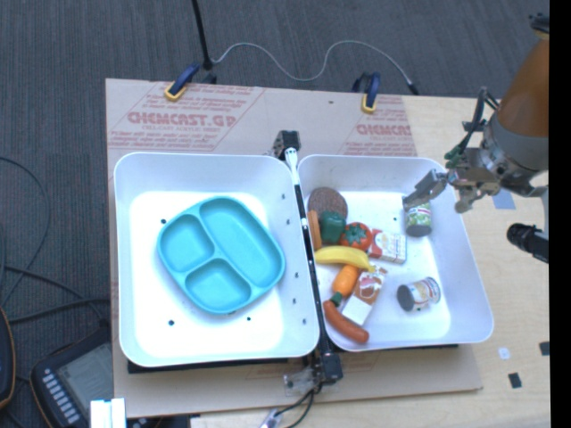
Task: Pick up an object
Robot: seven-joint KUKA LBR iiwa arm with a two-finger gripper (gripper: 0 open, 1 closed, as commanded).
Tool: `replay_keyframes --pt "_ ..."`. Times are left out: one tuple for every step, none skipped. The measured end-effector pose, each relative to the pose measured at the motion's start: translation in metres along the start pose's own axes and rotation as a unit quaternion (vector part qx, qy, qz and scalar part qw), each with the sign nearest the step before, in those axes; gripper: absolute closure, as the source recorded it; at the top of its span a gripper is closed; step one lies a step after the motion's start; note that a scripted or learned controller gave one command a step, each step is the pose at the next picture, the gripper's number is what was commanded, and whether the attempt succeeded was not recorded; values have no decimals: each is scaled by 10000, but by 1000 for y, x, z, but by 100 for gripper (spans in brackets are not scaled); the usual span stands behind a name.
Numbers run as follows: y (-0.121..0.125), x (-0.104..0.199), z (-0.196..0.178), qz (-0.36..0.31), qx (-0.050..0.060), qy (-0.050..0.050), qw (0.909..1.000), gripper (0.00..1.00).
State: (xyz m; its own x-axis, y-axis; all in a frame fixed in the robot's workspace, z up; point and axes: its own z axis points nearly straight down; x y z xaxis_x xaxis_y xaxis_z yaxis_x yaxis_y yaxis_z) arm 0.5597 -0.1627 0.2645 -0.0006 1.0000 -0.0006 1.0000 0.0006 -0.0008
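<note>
My gripper (443, 194) hangs over the far right part of the right bin (471, 275), with its two fingers spread apart and nothing between them. A small green-labelled can (417, 220) stands just below the left fingertip; I cannot tell whether they touch. A silver can (419, 293) lies on its side toward the bin's near right. Toy food is heaped on the bin's left side: a brown round piece (327, 201), a green pepper (332, 227), a red tomato (357, 235), a banana (343, 257), a carrot (345, 280) and a sausage (346, 323).
In the left bin (129, 239) lies a blue divided plate (220, 254). A black and white divider (299, 230) runs between the bins. The grey arm with its orange band (526, 87) comes in from the right. Two clamps (368, 94) hold the board at the back.
</note>
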Motion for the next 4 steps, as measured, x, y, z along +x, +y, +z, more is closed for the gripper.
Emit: replay_keyframes --pt "8 -24 149 4 14 4 10000 0" --pt "-25 33 176 7 -43 -19 10000 0" --pt "-24 33 166 7 -57 -21 10000 100" --pt "-24 33 166 6 -54 -19 10000 0"
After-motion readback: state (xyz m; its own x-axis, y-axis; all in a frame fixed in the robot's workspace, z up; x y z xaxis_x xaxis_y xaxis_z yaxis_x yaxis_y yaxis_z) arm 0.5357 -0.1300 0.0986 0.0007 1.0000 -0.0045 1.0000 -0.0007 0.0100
